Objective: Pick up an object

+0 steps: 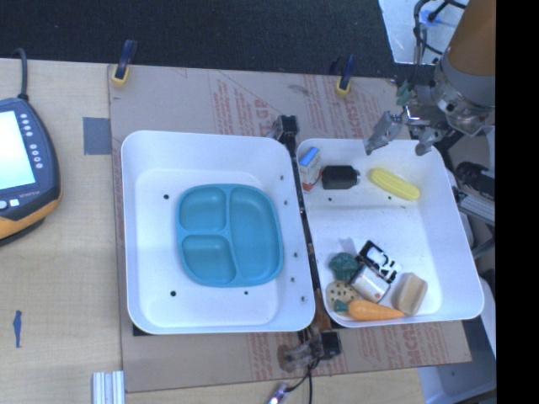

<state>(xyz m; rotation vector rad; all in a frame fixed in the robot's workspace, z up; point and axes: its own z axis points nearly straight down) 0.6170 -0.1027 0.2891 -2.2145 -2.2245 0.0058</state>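
One cam, fixed overhead, looking down at a slant on the bench. Mid-range: both bins fit w/ margin all round. Left bin (133,225) sits centre-frame, right bin (459,225) toward the right side. Far edge of bench at top, where the dark floor starts; near edge at bottom. Slant shows in the cardboard sheet (219,99) under the bins: its edges run slightly skewed to frame. Arm (472,40) enters top right, cropped by frame edge. Left side takes in part of a handheld pendant (21,171), also cropped. No second view, so no overlap to log.
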